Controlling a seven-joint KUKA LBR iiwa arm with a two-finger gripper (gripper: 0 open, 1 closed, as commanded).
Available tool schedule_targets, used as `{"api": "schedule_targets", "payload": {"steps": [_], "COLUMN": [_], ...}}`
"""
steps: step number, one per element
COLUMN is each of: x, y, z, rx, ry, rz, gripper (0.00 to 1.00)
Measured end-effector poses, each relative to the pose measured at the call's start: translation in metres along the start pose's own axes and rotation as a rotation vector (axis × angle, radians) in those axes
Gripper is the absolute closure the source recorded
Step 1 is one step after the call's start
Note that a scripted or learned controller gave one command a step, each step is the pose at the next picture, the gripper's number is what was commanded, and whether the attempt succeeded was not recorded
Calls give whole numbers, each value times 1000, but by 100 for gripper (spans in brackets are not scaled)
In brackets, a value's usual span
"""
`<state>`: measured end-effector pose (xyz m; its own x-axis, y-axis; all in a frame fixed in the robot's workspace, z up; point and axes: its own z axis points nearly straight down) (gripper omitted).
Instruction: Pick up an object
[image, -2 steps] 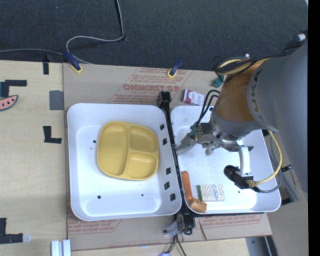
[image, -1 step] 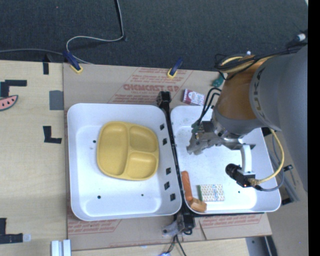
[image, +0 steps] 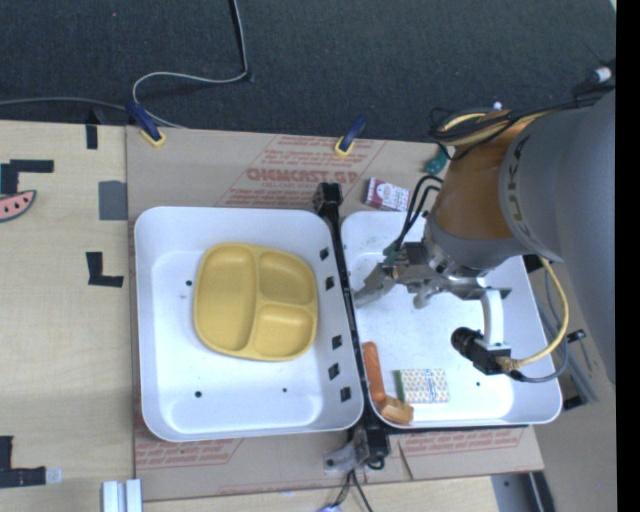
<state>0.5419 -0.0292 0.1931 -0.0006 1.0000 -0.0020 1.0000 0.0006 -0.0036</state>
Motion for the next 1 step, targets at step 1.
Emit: {"api": "schedule_targets", "payload": {"steps": [1], "x": [32], "y": [-37], "z": [10], "rx": [-1], "ry": [2], "rz": [-1], "gripper": [0]}}
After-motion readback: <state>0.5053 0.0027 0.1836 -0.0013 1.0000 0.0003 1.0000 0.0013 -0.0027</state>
